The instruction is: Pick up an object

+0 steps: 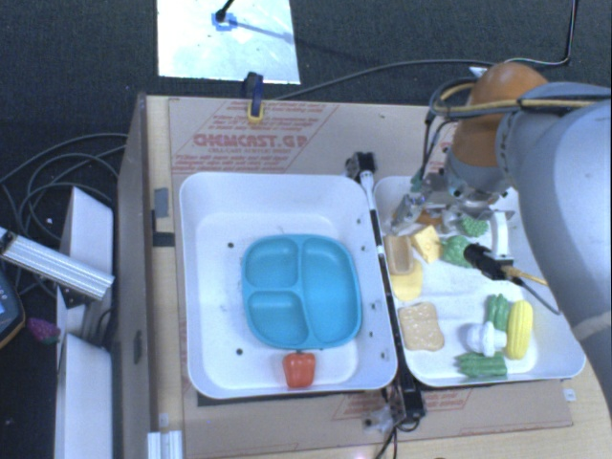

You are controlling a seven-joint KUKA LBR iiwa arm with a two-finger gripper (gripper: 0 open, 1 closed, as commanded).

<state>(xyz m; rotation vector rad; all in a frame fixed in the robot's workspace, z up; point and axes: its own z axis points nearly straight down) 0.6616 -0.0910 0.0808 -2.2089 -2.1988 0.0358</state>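
**Tool** (413,213): it sits low over the upper left corner of the right bin (559,357), close to the wall beside the left bin (210,256). Whether it is apart or together cannot be told, as the wrist hides its working end. Nothing is seen held in it. The grey arm (550,151) enters from the right, with the orange band (502,84) above the wrist.

**Nearest items:**
- A tan block (397,253) lies just below the tool, against the bin's left wall.
- A yellow wedge (427,244) lies just beside the block on its right.
- Both appear to rest on the bin floor. The tool overlaps their upper edges, so contact cannot be ruled out.

**Rest of the right bin:**
- A pale yellow slice (406,283) lies directly below the block, touching it.
- A slice of bread (421,325) lies below that, slightly apart.
- A leafy green piece (475,226) lies to the right of the wedge, under the wrist.
- Toward the lower right, a green pepper (497,309) and a corn cob (519,328) lie side by side.
- A white piece (481,336) touches the pepper's lower end.
- A second green piece (481,364) lies near the bottom wall.

**Left bin:** a blue divided plate (299,290) with three compartments lies flat at the centre. A red pepper (299,368) stands just below the plate's edge, near the bottom wall.

**Table** (287,132): a brown surface with red lettering carries both bins side by side.
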